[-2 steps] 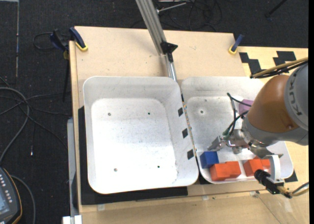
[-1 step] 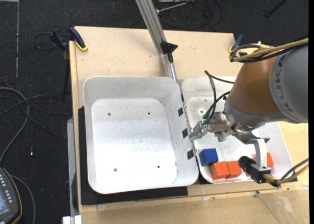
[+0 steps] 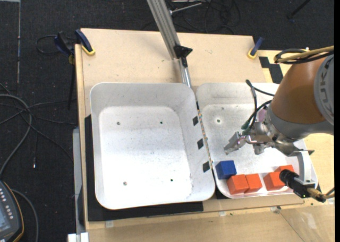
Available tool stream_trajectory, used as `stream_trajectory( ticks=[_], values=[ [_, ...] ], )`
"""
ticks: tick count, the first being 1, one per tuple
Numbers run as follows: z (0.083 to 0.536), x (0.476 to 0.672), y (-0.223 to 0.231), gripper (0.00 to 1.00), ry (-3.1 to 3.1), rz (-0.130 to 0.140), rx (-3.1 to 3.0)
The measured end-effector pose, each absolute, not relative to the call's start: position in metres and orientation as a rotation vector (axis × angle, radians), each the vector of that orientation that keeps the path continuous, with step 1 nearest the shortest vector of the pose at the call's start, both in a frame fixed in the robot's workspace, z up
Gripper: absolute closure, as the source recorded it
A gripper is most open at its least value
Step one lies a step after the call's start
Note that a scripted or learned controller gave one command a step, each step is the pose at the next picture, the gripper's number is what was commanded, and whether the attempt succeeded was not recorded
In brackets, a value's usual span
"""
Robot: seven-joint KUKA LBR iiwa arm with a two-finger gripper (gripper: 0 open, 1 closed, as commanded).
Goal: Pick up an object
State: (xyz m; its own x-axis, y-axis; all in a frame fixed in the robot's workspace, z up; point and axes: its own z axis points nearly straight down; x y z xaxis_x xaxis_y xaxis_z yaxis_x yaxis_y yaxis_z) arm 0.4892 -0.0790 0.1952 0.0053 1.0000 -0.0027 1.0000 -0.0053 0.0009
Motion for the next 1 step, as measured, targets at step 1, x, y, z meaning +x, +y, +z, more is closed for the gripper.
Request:
stream_trajectory(
  ticks=[1],
  values=[
    [0.2327, 0.4907, -0.0395, 0.00, 2.226, 0.005, 2.213]
  ],
)
